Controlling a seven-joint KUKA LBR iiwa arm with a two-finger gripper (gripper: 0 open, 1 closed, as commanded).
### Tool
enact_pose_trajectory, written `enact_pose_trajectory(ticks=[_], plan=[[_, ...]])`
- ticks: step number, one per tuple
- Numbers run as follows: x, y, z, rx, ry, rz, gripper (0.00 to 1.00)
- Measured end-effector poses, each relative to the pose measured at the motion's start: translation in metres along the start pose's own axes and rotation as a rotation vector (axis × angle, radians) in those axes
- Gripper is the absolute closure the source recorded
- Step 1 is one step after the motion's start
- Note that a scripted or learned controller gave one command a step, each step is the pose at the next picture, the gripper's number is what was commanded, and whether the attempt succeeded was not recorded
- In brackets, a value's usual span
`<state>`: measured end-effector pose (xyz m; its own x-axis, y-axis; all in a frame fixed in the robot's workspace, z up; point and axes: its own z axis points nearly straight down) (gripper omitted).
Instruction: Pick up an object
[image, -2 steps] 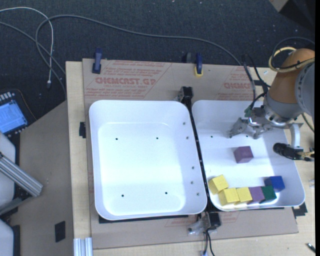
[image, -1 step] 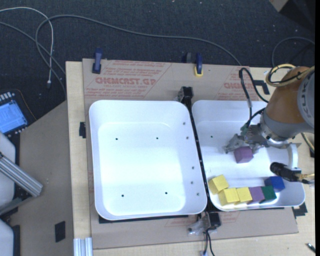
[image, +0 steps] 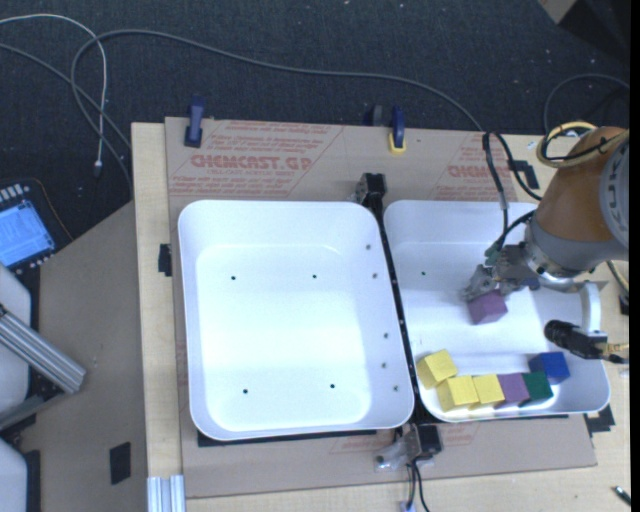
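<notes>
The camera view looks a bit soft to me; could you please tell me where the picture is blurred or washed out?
In the camera view, the left bin is bright white with little shading; the gripper above the purple block in the right bin looks soft, as do the block edges; the blue screen at the left edge glows and its text is unreadable.

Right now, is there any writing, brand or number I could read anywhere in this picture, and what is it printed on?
"CHEMCAST GP": red print, seen upside down, on the brown paper-covered board under the two shallow white bins; the spelling is blurred, so this is my best reading.
Smaller red lines around it, and a repeat of the print at the board's right end: too blurred to read.
Blue lit screen at the left edge: too small to read.
</notes>
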<state>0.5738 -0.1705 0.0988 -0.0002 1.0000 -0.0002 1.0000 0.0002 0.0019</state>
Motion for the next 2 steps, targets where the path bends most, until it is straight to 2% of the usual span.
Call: enact_pose_trajectory(ticks=[1,2], plan=[[0.064,-0.002,0.004,0.002,0.002,-0.005,1.0],[0.155,0.052,-0.094,-0.008,0.003,-0.009,1.0]])
